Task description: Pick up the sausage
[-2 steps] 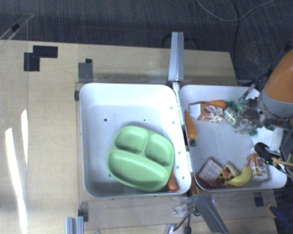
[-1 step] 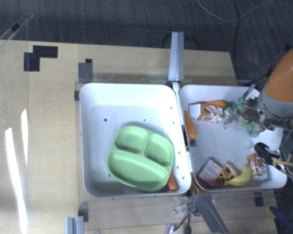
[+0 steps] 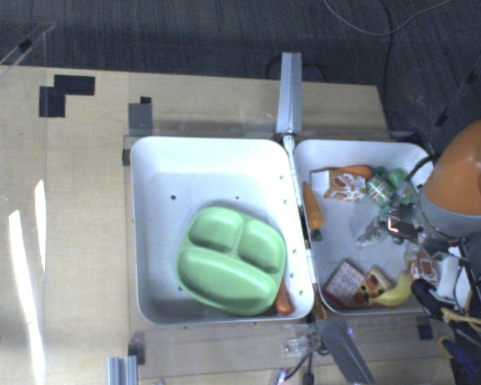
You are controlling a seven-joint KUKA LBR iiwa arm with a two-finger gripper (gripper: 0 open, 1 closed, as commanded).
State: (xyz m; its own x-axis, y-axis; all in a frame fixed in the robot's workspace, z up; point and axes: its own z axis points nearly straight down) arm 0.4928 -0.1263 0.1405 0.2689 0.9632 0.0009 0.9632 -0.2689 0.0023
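The tool (image 3: pixel 382 229) hangs low over the right bin (image 3: pixel 337 247), its metal fingers blurred together, so whether they are spread or closed cannot be told; nothing can be seen between them. The sausage (image 3: pixel 283 299), a reddish-orange piece, lies well to the tool's left and nearer the camera, in the left bin (image 3: pixel 156 215), tucked between the green divided plate (image 3: pixel 231 259) and the bin's right wall. A carrot (image 3: pixel 311 209) lies just left of the tool. A banana (image 3: pixel 391 292) rests below it, beside a snack packet (image 3: pixel 345 281).
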